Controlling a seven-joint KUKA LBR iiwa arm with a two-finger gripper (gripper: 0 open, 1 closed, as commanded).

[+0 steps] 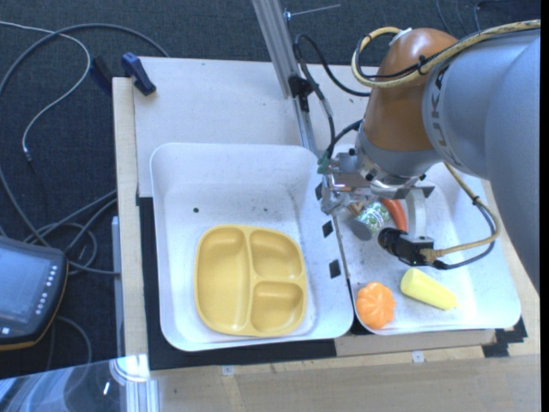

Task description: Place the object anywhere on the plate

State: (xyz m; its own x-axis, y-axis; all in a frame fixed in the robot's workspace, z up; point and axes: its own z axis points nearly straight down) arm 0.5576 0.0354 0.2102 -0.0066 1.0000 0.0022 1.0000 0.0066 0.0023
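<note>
Carrot (395, 212), orange, is lying just beneath the gripper (371, 202), slanting down-right in the right bin (493, 303); finger state I cannot tell.

— Any writing I should log from this view?

— I can't read any from here. The grey arm (497, 84) has dark marks along the edge of its casing (possibly part of a maker's name), but they are cut off and I can't make out one letter. The small crumpled packet (372, 218) under the wrist shows greenish print, too small and blurred to tell.

— The screen at the left edge?

— The tablet (26, 294) shows a dark display and a column of little buttons; no figure on it is legible to me. The yellow plate (250, 280) bears no lettering.
</note>
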